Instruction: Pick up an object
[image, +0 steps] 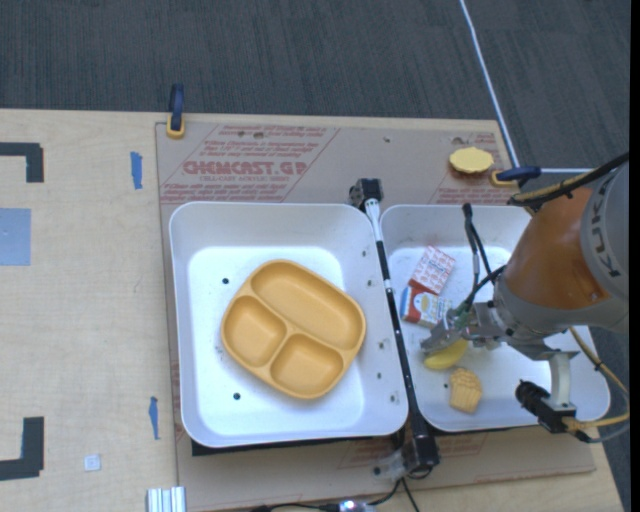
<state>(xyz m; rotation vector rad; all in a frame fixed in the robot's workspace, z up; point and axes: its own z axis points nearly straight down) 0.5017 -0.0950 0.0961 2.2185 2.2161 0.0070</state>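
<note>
Two shallow white bins sit side by side on a cardboard sheet over the wooden bench. The left bin (190, 300) holds a yellow divided plate (292, 328) with three compartments, lying flat and turned at an angle, roughly in the bin's middle. The right bin (440, 215) holds the loose things: a red and white packet (428, 285) towards the far left part, a small yellow object (446, 355) nearer the middle, and a tan, waffle-like biscuit piece (464, 390) just to the near side of it, close to but apart from the yellow object. The grey arm with its orange band (560, 255) reaches in from the right and hangs over the right bin. The gripper (447, 340) points leftward and down, its tip right at the yellow object and seemingly touching its far edge; the packet lies just beyond it on the far side. Whether the pincer is wide or narrow cannot be told from this angle, nor whether anything sits between its tips. Outside the bins, a round yellow disc (471, 160) rests on the cardboard at the far right.
</note>
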